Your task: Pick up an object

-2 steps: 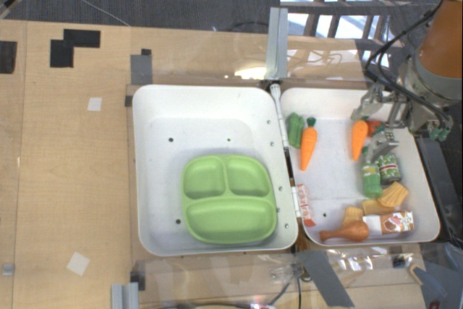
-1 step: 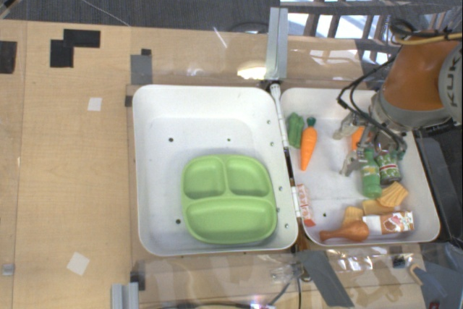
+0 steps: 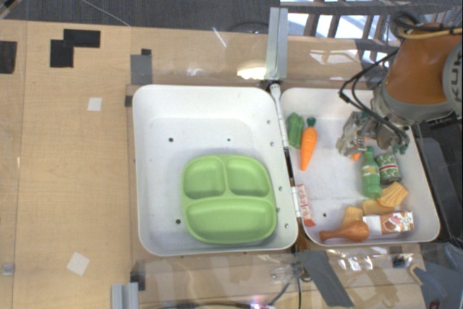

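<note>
Seen from above at a slant: wooden bench (image 3: 65, 177) bearing 2 shallow white bins side by side. Left bin (image 3: 155, 119) containing 1 green divided plate (image 3: 229, 198) with 3 compartments, set toward the near edge. Right bin (image 3: 325, 188) containing a cluster of toy foods. Along the right bin's left wall: green vegetable (image 3: 295, 131) just beside an orange carrot (image 3: 308, 145), leafy end pointing away from the viewer. Toward the right wall: green bottle (image 3: 370, 174) touching a small can (image 3: 389, 170) with a red and green label. Below these: tan waffle-like pieces (image 3: 393, 195), a small red and white carton (image 3: 391, 223) lying on its side, and a brown drumstick (image 3: 349, 231) near the bin's near edge.

Arm (image 3: 423, 72) entering from the right, orange band above the wrist, dark cables looping beside it. Gripper (image 3: 359, 135) lowered into the far right part of the right bin, just above the green bottle and can, with a small orange-red item at its tips. Finger opening and any hold on that item: cannot tell, tips too blurred and cluttered.
</note>
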`<state>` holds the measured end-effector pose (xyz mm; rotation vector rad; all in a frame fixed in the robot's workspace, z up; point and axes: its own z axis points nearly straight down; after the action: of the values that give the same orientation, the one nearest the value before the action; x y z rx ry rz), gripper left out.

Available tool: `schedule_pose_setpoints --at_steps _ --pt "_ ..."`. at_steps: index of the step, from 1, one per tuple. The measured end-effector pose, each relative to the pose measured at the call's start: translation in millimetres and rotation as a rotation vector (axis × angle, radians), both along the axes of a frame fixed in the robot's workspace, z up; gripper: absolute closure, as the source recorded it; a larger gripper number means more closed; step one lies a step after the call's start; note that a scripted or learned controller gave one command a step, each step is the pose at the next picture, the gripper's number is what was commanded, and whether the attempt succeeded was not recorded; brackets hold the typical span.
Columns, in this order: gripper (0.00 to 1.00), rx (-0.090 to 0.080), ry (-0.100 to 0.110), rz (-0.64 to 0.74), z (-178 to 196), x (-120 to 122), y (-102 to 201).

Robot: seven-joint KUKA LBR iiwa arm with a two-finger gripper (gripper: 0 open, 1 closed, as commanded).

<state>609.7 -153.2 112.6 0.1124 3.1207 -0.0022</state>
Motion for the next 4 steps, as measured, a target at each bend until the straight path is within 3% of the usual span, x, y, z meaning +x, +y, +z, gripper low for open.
schedule_pose_setpoints --at_steps 1,2,3,4 --pt "1.00 -0.001 -0.005 -0.045 154.7 28.6 6.7" --pt "1.00 0.003 -0.005 -0.140 307.5 38.4 43.4" --pt "1.00 0.000 0.013 0.063 227.1 53.3 -22.2" --pt "1.00 0.000 0.002 -0.051 299.2 56.2 -25.7"
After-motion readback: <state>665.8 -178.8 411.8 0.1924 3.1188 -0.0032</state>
